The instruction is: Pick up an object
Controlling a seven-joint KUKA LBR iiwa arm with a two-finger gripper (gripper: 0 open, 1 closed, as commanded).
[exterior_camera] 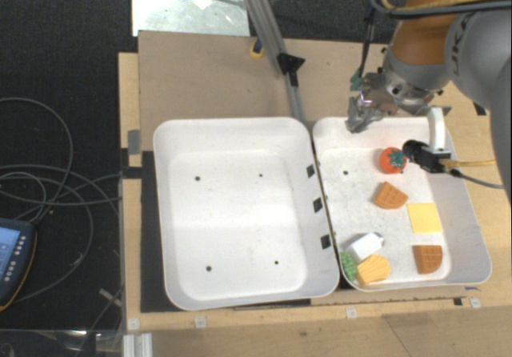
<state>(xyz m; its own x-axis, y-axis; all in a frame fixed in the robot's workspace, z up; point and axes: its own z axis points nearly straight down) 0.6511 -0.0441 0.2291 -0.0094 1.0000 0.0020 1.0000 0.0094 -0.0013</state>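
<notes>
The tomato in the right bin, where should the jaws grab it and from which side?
Grip the tomato across its round red body, coming straight down from above. It sits alone on the bin floor, the wedge well apart, so there looks to be room on either side.

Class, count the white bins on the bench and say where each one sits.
2. The left bin lies toward the bench's left; the right bin, holding small objects, sits directly beside it under the arm.

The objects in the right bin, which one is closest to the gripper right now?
The red tomato-like piece with a green top, at the far end of the right bin. It lies just below the gripper; the orange and yellow pieces all sit nearer the camera.
</notes>
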